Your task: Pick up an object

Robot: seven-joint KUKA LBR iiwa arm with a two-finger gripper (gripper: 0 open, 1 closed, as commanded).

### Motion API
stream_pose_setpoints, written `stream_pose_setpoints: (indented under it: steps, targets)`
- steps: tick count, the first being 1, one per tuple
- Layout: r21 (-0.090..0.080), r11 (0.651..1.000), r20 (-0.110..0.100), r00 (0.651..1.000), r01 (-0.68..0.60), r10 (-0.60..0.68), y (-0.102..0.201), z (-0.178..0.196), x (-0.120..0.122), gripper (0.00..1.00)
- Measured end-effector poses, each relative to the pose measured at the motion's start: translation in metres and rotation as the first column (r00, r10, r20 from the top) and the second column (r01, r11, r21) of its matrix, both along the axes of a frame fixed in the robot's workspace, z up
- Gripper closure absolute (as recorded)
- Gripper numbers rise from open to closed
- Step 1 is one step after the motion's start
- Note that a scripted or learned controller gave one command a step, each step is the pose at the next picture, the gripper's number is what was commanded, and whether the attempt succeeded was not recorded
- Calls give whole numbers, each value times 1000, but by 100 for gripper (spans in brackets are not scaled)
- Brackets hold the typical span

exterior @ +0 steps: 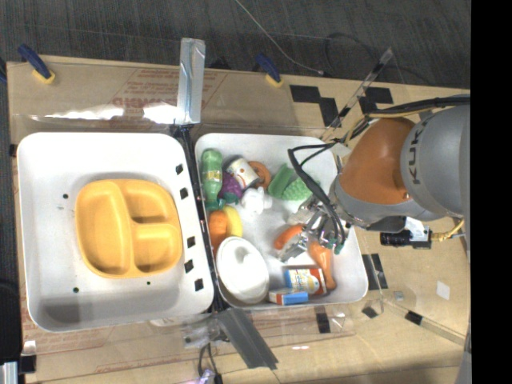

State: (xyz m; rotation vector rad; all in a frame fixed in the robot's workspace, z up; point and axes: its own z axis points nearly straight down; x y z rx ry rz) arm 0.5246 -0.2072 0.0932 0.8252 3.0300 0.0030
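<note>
Hovering gripper over orange toy, right bin (grip state unclear)

Left bin: yellow divided tray fills the middle; bare white floor all around it.
Right bin: crowded; white bowl, green bottle and small toys packed close.
Open floor: strip along the right bin's top wall.
Arm: overhangs the right bin's right side, cables looping across.
</note>
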Motion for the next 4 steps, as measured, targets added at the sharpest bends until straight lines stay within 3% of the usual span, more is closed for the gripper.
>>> stream_pose_setpoints:
  steps: [4]
  targets:
    - [0,1000,0,1000,0,0,0,0,0,0]
